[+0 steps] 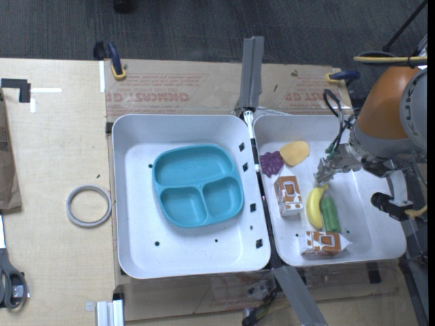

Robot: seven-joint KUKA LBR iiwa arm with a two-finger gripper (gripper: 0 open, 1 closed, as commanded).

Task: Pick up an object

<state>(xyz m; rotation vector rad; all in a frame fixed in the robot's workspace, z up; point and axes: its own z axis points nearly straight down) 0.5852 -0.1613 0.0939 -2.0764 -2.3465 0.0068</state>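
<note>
My gripper (324, 174) hangs low in the right bin (370, 240), its tips just above the top end of a yellow banana (314, 208). A green vegetable (329, 214) lies against the banana's right side. Left of them stands a small white and orange carton (288, 195). A yellow lemon-like piece (295, 153) and a purple grape bunch (271, 162) lie at the bin's upper left. A white and orange packet (323, 242) rests near the front wall. Nothing shows between the fingers.
The left bin (129, 250) holds a blue three-compartment plate (198, 185). On the wooden bench to the left lie a grey tape ring (89, 205) and scissors (12, 285). The arm's orange band (382, 107) looms over the right bin's far right corner.
</note>
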